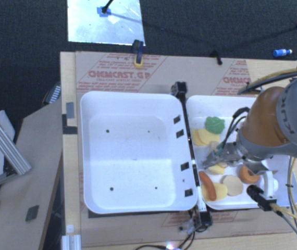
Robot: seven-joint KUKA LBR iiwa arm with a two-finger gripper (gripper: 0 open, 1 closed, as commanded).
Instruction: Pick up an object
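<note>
fingers (214, 159) of the gripper (217, 158) are reaching down into the right bin (289, 163) among the toy food, and whether they are parted or closed on anything is something i cannot tell, since the tips are blurring into the pale yellow slices (206, 137) and the piece (217, 168) beneath them. candidates for picking are all lying in that right bin: a green lump (214, 124) at the back, the yellow slices beside it, a red sausage (207, 184) near the front, a beige disc (233, 185) and an orange ring (249, 175).

judging from the crowding, the tips are risking a slip off a flat slice, or nudging pieces aside rather than trapping one. the divider clips (184, 150) along the left bin (133, 152) are sitting near, so a sideways drift could be catching them.

red lettering on the cardboard sheet (120, 73) is reading "chemcast gp", repeated at the right.
</note>
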